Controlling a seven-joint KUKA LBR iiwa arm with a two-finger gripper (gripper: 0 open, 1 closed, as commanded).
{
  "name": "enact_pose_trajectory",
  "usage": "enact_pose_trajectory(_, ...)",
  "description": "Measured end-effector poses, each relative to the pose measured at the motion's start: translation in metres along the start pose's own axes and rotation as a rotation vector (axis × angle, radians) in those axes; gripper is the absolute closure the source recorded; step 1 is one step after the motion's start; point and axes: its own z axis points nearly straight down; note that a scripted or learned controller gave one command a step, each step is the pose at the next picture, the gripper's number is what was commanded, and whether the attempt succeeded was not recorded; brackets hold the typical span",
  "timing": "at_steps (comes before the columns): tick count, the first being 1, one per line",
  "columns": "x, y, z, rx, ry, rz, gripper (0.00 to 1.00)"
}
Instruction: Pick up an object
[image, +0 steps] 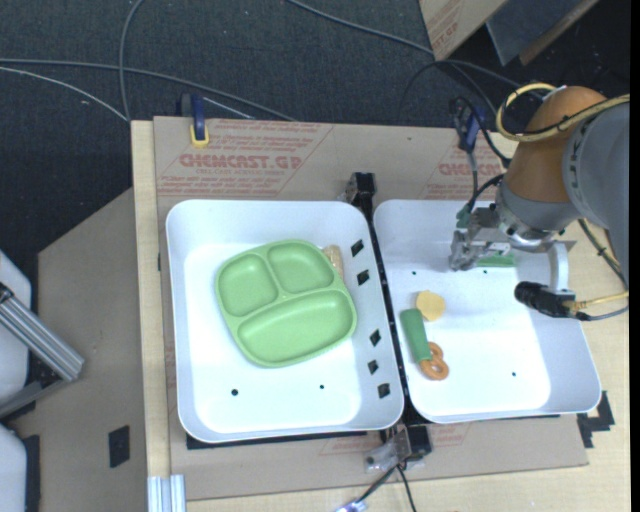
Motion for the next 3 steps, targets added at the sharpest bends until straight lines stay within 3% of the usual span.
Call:
enact_pose_trajectory(2, 0.002, 0.009, -0.119, -0.007, -0.003, -0.001, 1.0)
enact_pose_trajectory(3, 0.002, 0.01, -0.145, -0.003, -0.002, -0.001, 1.0)
